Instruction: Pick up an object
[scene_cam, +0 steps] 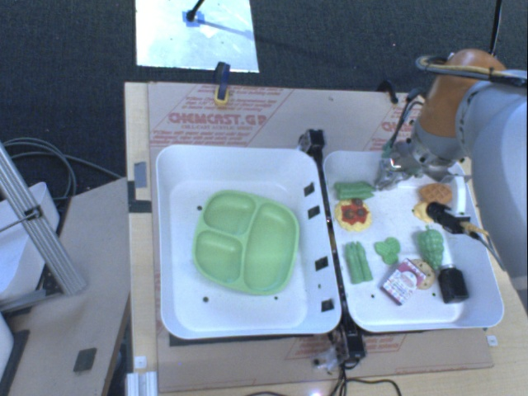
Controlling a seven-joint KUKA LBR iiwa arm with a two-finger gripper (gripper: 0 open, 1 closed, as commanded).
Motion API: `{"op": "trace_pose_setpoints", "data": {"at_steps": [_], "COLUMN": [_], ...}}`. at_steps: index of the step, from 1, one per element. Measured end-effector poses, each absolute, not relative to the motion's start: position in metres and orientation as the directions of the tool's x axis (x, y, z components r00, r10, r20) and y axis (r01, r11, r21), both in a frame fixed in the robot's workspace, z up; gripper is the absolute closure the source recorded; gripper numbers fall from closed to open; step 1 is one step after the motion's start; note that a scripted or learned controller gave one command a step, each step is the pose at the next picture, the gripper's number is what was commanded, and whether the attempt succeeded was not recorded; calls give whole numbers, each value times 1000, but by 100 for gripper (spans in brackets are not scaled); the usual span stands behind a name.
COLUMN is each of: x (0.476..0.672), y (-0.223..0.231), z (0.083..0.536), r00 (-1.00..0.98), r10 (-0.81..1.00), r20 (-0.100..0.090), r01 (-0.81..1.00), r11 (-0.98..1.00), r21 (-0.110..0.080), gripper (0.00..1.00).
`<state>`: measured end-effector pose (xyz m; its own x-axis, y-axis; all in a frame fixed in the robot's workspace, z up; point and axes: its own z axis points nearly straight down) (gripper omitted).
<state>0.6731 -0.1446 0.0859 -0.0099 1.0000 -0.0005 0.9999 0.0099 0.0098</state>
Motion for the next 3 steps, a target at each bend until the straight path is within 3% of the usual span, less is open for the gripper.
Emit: {"op": "trace_pose_setpoints", "data": {"at_steps": [1, 2, 3], "x": [597, 482, 488], "y": [-93, -149, -145], "z": [85, 85, 96], "r00": [-2, 8, 0], "r10": [1000, 1000, 1000], "r20": [-1, 0, -1], "r01": [1000, 1000, 1000], "r11": [2, -8, 0], "r21": [1, -4, 5], "gripper": [0, 0, 100]}}
